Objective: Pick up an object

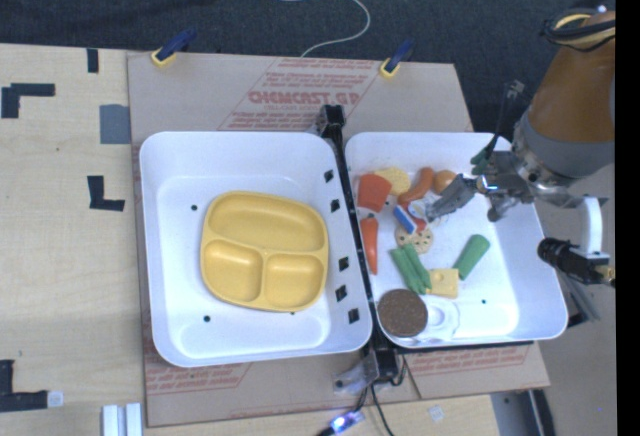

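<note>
Toy food (415, 224) heaped in right bin (520, 314) | claw (440, 207) over heap, partly blurred | grip state: cannot tell

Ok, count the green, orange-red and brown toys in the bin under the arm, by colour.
Green: 2, long pod, cucumber
Orange-red: 3, block, sausage, carrot
Brown: 1, round patty
Total: 6

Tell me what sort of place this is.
Most likely a robotics lab bench set up for pick-up trials. Two white bins sit clamped on cardboard, one holding a yellow divided plate, the other toy food pieces, with the arm's tool over them.
</note>
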Available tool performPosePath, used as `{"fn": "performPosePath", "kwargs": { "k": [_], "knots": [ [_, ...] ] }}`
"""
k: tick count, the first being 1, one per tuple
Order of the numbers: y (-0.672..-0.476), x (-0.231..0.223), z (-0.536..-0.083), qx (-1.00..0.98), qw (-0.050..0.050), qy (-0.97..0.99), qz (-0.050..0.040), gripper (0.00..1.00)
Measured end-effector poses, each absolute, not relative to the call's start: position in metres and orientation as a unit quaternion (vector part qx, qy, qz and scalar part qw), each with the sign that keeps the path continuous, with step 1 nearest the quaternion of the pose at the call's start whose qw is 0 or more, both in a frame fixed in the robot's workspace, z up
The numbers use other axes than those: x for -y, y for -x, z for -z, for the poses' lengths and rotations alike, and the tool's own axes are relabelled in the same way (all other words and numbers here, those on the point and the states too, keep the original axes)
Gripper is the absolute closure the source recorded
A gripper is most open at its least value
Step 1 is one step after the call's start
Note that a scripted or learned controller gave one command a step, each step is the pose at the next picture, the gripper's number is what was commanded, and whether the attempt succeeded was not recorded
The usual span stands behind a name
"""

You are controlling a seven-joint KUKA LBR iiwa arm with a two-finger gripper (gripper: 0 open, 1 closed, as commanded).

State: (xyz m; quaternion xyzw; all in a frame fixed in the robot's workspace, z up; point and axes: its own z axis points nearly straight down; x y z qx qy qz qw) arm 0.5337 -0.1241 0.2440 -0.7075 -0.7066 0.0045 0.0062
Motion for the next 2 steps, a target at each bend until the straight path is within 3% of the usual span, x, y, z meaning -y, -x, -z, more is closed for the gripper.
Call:
{"fn": "performPosePath", "kwargs": {
  "k": [1,2],
  "knots": [
    [-0.536,0.124,-0.251,0.708,0.001,0.707,-0.0005,0.0],
    [-0.53,0.116,-0.203,0.708,0.002,0.707,-0.0019,0.0]
  ]
}}
